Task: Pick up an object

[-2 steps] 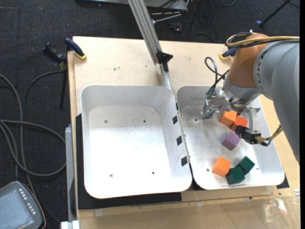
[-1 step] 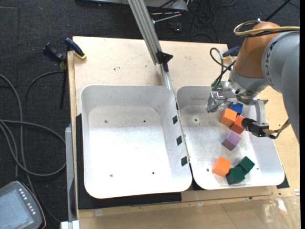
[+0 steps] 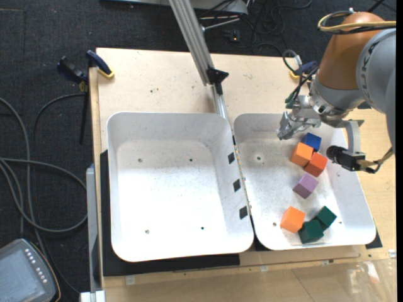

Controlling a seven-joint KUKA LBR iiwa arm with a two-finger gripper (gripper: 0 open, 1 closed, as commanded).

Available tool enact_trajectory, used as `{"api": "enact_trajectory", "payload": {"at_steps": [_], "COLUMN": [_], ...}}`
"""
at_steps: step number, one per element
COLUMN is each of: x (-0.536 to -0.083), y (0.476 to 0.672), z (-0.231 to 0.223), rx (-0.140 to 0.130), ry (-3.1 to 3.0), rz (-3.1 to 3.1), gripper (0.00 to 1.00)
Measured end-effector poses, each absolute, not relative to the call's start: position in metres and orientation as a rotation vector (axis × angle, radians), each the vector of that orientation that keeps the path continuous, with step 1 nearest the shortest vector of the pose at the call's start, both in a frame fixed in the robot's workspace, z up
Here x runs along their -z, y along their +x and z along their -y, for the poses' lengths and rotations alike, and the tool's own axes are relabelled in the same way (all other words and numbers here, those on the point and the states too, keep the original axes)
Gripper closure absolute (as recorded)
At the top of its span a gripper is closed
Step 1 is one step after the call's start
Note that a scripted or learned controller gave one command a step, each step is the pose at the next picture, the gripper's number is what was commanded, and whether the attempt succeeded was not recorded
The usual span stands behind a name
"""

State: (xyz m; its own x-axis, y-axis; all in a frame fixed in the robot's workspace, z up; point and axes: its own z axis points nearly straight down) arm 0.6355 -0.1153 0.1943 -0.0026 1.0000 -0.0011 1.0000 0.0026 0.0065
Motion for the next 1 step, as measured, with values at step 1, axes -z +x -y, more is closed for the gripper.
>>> {"api": "enact_trajectory", "payload": {"at_steps": [1], "x": [-0.2304], "y": [0.6368], "z": [0.1153], "rx": [-0.005], "ry": [2.215], "rz": [-2.221], "gripper": [1.00]}}
